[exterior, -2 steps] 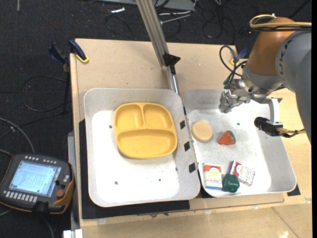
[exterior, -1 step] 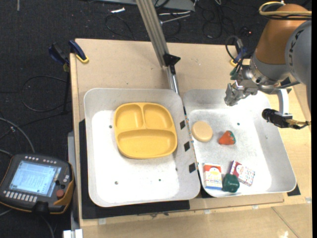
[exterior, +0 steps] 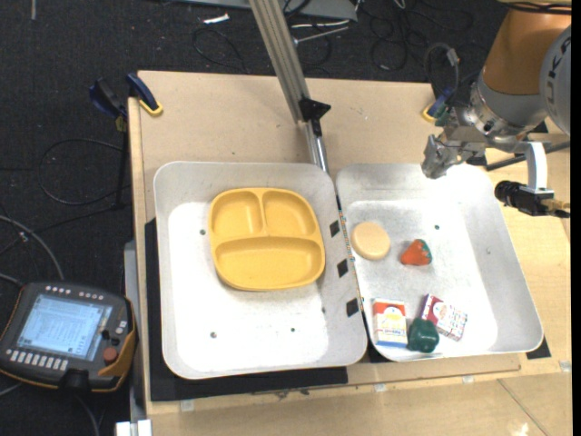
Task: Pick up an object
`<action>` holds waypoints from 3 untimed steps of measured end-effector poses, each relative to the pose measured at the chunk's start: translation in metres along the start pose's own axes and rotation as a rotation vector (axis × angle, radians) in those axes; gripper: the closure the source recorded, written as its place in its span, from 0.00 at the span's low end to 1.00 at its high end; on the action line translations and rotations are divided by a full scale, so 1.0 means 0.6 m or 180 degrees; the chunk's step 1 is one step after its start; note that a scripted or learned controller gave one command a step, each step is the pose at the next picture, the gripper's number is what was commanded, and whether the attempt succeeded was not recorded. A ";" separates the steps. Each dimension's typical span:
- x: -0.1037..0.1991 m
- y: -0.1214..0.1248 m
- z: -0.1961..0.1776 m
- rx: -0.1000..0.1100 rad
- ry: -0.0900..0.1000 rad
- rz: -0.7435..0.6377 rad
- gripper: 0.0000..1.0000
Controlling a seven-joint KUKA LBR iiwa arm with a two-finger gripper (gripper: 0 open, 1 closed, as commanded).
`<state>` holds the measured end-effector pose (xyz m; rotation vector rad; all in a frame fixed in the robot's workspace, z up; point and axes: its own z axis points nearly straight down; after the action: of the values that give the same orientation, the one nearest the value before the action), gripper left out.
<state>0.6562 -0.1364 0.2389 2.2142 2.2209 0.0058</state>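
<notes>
You are looking down on the table [exterior: 381, 107], a pale board that carries two shallow white bins side by side. The left bin [exterior: 182, 316] holds a yellow divided plate [exterior: 267, 239] with three compartments, lying flat in its upper middle. The right bin [exterior: 481, 243] holds the small objects. The arm [exterior: 526, 53] enters from the right, its orange band above the wrist, and its end effector [exterior: 439, 160] hangs over the far edge of the right bin, near that bin's upper middle. You cannot tell from this view how far the end effector is open, and nothing is visible in its grip. Well apart from it, a round beige disc [exterior: 370, 241] lies close to the bin's left wall. Just to the right of the disc lies a red strawberry-shaped toy [exterior: 416, 253]. At the near edge of the bin, a small white and blue carton [exterior: 389, 322] lies flat, a second small carton with red print [exterior: 448, 317] lies tilted to its right, and a dark green object [exterior: 422, 336] sits between them, touching both. A handheld control pendant [exterior: 64, 330] with a lit screen rests on the floor at lower left.
</notes>
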 end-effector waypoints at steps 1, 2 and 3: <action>0.076 -0.030 -0.002 0.0024 0.0008 -0.0012 1.00; 0.165 -0.046 0.018 0.0025 0.0010 -0.0015 1.00; 0.259 -0.049 0.025 0.0023 0.0011 -0.0017 1.00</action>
<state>0.6265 0.0186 0.2235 2.2136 2.2324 0.0015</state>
